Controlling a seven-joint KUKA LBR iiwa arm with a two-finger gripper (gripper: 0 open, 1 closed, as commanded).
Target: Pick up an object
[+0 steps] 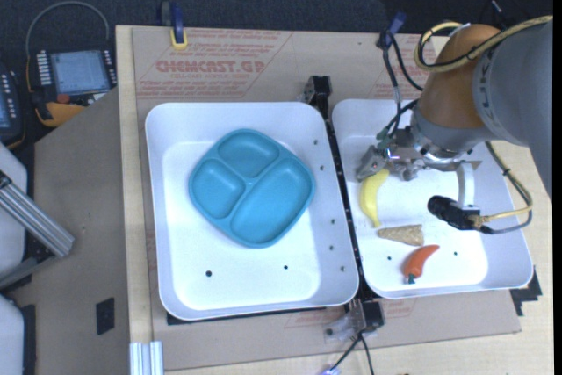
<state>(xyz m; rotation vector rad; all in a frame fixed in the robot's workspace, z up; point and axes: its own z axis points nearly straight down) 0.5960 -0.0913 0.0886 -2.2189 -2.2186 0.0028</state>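
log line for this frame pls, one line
arm: over right bin | claw: at top end of banana | chip, chili: loose in right bin | blue plate: left bin

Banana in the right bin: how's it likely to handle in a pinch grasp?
The banana looks like smooth toy plastic, so probably stiff, light and a bit slippery. Its curved, tapered shape may pivot or squirt out if pinched off-centre. Lying flat in the bin, it seems unlikely to roll.
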